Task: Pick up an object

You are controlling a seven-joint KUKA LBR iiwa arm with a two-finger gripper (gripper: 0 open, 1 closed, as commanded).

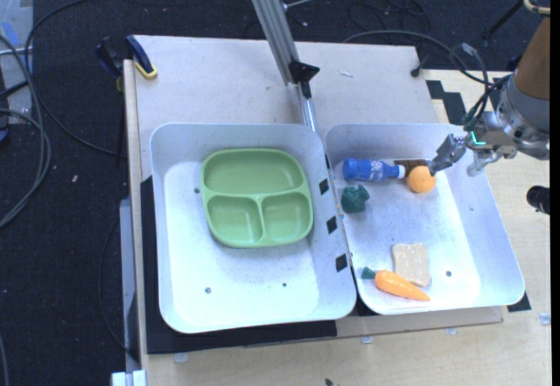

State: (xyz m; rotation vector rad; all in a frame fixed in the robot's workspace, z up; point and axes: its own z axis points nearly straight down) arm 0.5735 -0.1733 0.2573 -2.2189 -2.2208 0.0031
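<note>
- The gripper (462, 157) hangs at the frame's right, fingers spread, holding nothing.
- It should centre over the orange ball (422, 180) before descending, avoiding the blue bottle (371, 170).

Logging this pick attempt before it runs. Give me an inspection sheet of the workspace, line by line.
Surface: bench bearing two shallow white bins, left bin and right bin, side by side.
Job's things: in the right bin, blue bottle, orange ball, dark green object, tan sponge-like block, toy carrot.
Clutter: green divided plate in the left bin; blue and yellow clamp at the bench's far left corner.
Grippers: gripper over the right bin's far edge, beside the orange ball; nothing seen between its fingers.
Cables: black cables across the dark floor.
Surroundings: slanted metal pole.
</note>
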